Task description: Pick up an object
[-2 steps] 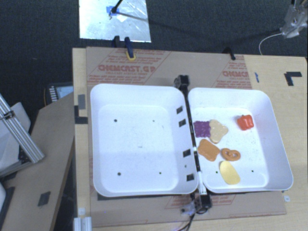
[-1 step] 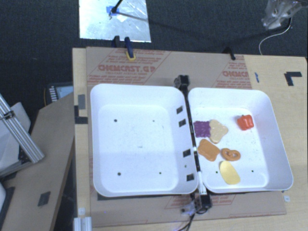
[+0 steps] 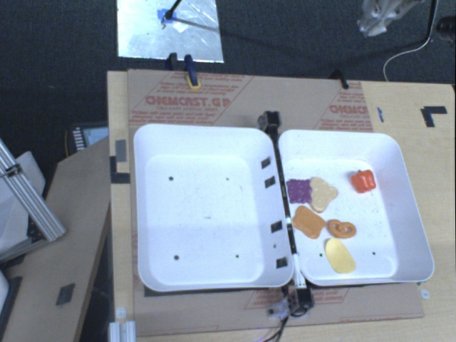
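Camera view: both white bins sit side by side, the left bin and the right bin. The gripper hangs blurred at about one o'clock, well apart from the bins; I cannot tell how it is set. The candidates lie in the right bin's left half: an orange slab, a yellow oval at its six o'clock, a tan piece, a purple piece, a red piece, a small pretzel-like ring. The red piece stands apart, so it is probably the cleanest target; descend straight over it.
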`<state>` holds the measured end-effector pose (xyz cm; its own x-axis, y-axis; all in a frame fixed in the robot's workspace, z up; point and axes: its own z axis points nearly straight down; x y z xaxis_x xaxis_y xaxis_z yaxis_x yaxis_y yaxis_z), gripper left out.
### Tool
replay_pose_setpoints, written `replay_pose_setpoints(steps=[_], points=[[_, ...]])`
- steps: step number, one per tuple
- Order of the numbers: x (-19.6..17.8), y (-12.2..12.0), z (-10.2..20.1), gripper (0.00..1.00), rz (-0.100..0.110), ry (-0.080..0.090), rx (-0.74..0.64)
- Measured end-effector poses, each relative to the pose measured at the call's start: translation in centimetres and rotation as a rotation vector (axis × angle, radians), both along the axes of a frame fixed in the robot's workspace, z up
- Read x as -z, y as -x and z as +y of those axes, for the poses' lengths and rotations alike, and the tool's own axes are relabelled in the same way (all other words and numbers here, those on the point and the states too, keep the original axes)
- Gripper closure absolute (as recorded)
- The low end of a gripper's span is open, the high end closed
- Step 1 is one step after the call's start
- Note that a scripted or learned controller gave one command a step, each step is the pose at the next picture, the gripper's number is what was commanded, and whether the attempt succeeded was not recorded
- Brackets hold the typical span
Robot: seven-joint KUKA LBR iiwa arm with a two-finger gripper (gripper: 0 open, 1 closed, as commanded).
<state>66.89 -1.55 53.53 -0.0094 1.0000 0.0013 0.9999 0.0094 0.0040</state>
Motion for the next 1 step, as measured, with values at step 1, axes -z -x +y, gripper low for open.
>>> replay_pose_setpoints(steps=[1], points=[[-0.01, 0.07, 7.59, 1.00, 0.001, -0.001, -0.002]])
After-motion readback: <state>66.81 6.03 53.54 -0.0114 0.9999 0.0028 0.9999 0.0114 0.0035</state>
